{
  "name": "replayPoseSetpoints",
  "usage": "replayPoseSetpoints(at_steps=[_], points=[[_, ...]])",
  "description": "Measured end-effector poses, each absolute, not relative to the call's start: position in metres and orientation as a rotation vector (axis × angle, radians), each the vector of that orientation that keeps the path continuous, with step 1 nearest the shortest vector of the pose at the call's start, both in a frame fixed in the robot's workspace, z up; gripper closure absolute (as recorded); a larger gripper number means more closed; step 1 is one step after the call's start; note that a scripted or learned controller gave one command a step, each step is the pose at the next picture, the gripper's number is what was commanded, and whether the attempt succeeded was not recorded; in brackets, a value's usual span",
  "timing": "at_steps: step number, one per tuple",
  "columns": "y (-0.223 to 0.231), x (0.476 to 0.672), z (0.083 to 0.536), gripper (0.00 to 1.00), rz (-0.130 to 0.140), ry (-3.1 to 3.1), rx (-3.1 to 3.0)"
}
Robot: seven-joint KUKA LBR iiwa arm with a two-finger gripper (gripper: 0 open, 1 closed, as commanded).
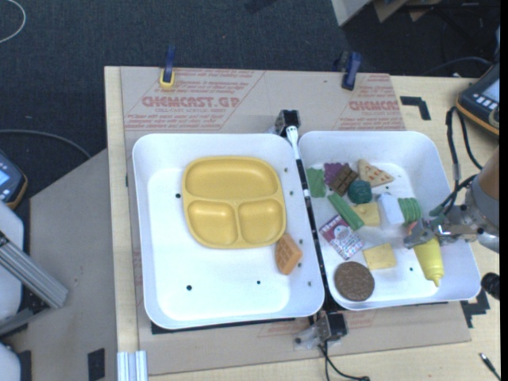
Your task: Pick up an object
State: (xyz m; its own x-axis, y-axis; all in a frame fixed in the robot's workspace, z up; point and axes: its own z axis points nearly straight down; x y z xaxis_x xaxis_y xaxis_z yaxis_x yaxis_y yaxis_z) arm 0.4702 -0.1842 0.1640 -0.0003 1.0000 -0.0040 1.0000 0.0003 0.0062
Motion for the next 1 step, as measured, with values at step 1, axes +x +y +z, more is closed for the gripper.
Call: replayPoseSetpoints(at_steps=[1], points=[[-0.1878,0.4711,0.2278,1.00,0.005,2.216,2.214]])
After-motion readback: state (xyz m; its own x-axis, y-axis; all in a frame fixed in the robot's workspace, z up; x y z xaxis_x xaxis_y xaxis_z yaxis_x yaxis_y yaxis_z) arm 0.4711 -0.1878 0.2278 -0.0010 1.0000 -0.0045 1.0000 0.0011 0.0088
